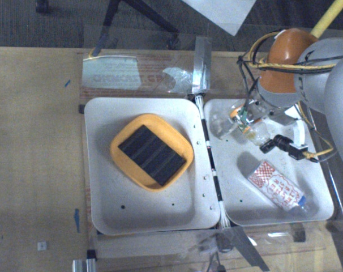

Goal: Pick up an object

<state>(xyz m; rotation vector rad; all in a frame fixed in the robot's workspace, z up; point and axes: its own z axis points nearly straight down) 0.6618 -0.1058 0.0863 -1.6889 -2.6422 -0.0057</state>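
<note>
— What does the arm (324, 67) look like?
— Pale grey, rounded casing, with a glossy orange band (287, 52) just above the wrist.
— Any cables?
— Yes, thin yellow and black cables (256, 55) loop around the orange band and run down toward the gripper (244, 118). Another yellow strand trails off beside a small black fitting (282, 143) next to the wrist.
— And the gripper itself?
— Small, cluttered with tiny coloured parts; details are too fine to tell.
</note>
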